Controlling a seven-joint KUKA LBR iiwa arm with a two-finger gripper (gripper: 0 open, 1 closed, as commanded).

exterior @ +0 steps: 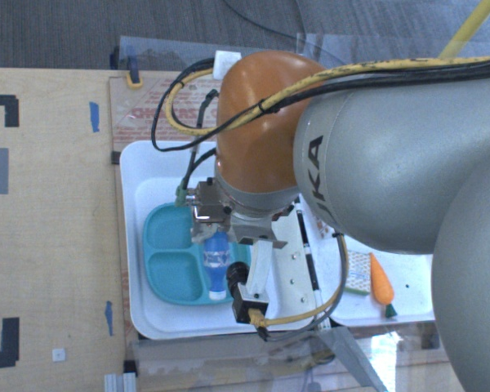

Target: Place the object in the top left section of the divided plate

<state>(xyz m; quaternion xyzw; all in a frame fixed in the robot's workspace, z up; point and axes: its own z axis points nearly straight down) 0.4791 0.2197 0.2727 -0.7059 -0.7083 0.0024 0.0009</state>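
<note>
1. Where the big grey arm [392, 145] with its orange band [257, 121] leans in over the bench, it covers much of the white bin [135, 219] and the right part of the blue divided plate [171, 256] lying in that bin.
2. A small blue-and-clear bottle-like object [216, 264] lies on the plate's right side, over its inner divider, directly under the wrist; its white end points toward the plate's near edge.
3. To the right of the plate, past the arm's white bracket, an orange carrot-shaped toy [380, 280] rests on white bin floor, with a small speckled piece [358, 272] just beside it on the plate side.
4. Yellow and black cables [180, 104] loop beyond the plate's far side, over the bin's far rim.
5. The gripper [216, 235] sits just above the object, at the plate's right half. I cannot tell whether it is holding the object or how far apart its parts stand, since the wrist hides that spot.
6. The two sections on the plate's left side are visible as bare blue.
7. Left of the plate and bin runs a light wooden board [49, 219] with black corner marks and bits of blue tape; beyond it is grey carpeted floor [147, 6].
</note>
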